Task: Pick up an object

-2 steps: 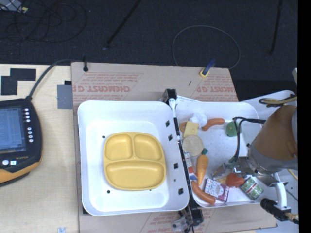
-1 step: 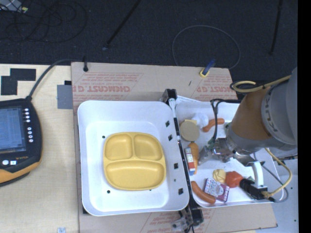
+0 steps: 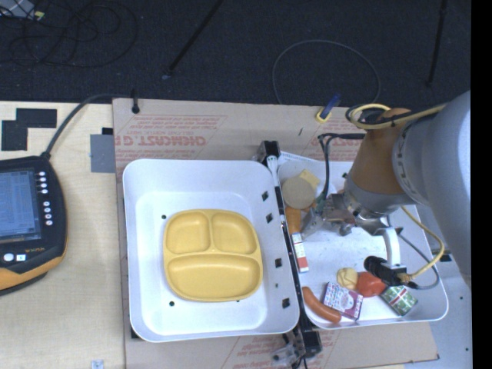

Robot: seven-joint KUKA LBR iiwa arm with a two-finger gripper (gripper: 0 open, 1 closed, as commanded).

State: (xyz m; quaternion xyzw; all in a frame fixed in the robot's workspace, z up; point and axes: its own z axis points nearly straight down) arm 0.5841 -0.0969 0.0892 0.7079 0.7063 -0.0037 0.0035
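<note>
Yellow divided plate (image 3: 212, 253) in left bin (image 3: 146, 206), mirrored cardboard print unreadable, end effector (image 3: 319, 215) grip indiscernible.

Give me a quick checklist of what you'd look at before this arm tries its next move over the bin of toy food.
1. Gripper is over the right bin: ok.
2. Open or shut: cannot tell, the wrist hides it.
3. Something already held: cannot tell.
4. Targets remain: ok. A sausage, a purple carton, a red piece and a green can lie near the front.
5. Yellow divided plate sits apart in the left bin: ok.
6. Loose cable trails over the right bin: not ok, it might snag.
</note>
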